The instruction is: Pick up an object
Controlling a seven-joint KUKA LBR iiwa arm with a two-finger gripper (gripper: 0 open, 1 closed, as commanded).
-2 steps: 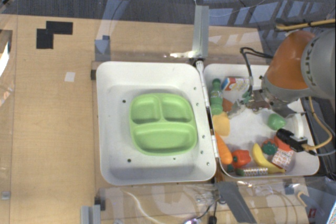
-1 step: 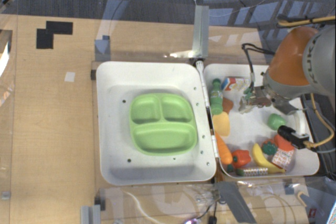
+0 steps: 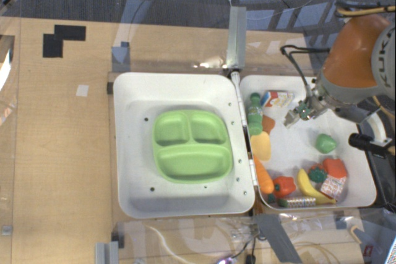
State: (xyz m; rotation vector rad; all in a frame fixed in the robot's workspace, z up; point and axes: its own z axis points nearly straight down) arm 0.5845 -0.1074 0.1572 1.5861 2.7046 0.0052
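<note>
My gripper (image 3: pixel 299 113) hangs over the upper middle of the right bin (image 3: pixel 369 195), on the grey arm with the orange band (image 3: pixel 351 59). Nothing is visibly held in it. Below and to its right lies a green ball (image 3: pixel 326 143). To its left are a small white and red packet (image 3: pixel 277 99), a green bottle (image 3: pixel 254 115) and a yellow piece (image 3: pixel 261 146). Along the bin's front lie an orange carrot (image 3: pixel 264 177), a red pepper (image 3: pixel 284 186), a yellow banana (image 3: pixel 311 188) and a red box (image 3: pixel 335 178).
The left bin (image 3: pixel 133 195) holds a green divided plate (image 3: pixel 190 145). A metal post (image 3: pixel 237 34) stands behind the rim between the two bins. Cables (image 3: pixel 297 3) run across the bench behind the right bin.
</note>
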